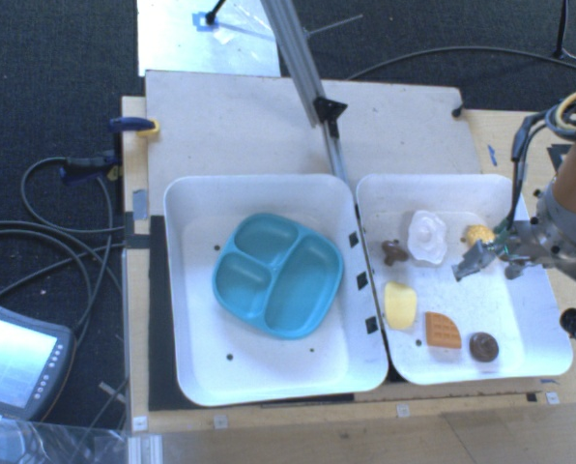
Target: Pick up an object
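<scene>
Nothing lifted yet: white crumpled object (427, 236), yellow block (400, 305), orange cracker (443, 331), brown disc (483, 346) all lying in right bin (534, 356). Whole grasp left to do. Tool (488, 256) low over bin's middle, fingers parted, holding nothing. Reaching in from right, wrist tilted.

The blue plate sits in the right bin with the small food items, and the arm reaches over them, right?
Not quite. The camera view shows the blue plate alone in the left bin; the small items lie in the right bin, where the gripper reaches.
</scene>
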Controlling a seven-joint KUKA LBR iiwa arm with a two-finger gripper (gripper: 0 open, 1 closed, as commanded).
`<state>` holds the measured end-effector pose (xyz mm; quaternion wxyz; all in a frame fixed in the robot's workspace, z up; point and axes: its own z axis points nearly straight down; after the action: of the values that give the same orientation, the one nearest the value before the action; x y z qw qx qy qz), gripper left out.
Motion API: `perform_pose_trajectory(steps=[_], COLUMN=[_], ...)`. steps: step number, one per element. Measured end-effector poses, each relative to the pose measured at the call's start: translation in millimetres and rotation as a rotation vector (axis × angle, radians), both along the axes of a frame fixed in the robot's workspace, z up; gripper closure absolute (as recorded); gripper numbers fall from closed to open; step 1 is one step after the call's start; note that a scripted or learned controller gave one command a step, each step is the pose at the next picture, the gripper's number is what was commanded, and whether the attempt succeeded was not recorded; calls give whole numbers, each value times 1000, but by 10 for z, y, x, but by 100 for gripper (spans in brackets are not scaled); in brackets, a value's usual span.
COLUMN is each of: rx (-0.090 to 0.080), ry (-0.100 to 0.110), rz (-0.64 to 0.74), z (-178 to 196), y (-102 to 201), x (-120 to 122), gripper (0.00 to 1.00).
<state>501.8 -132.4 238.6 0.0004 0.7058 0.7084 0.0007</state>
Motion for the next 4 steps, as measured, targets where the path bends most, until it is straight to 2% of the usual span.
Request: perform_pose_trajectory(steps=[1, 2, 3, 4], rx=[0, 0, 1, 1], ry=[-1, 4, 5, 4], rz=[-1, -4, -3, -3], z=[1, -468, -1082, -1503], y=[0, -87, -68, -65], x=[1, 22, 69, 66], gripper=[0, 0, 0, 0])
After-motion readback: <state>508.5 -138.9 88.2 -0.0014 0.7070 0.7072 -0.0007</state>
